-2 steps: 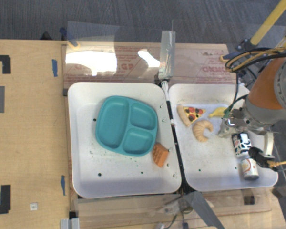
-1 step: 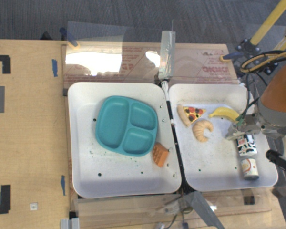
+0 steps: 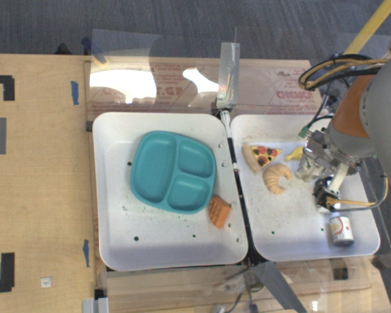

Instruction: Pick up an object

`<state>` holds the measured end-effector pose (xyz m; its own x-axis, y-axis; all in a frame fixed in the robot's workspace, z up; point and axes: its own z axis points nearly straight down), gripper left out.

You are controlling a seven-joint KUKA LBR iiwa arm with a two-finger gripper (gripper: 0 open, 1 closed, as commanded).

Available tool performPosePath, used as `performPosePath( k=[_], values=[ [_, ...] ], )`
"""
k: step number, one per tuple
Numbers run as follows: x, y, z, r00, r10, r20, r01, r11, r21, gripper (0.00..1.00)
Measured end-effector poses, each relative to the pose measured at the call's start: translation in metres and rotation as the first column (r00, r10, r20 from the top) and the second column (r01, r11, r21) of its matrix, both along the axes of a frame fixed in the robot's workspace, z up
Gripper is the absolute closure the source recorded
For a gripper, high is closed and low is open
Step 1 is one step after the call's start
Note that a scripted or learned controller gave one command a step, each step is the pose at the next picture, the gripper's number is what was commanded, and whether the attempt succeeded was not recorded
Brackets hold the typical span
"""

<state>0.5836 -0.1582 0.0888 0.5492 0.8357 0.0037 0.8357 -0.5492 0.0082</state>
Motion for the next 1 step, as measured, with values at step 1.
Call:
performPosePath(
  k=[1],
  values=[
    [0.0839, 0.0368, 0.031, 0.953, -0.302, -0.009, 0.302, 0.953, 0.002, 1.0]
  ],
)
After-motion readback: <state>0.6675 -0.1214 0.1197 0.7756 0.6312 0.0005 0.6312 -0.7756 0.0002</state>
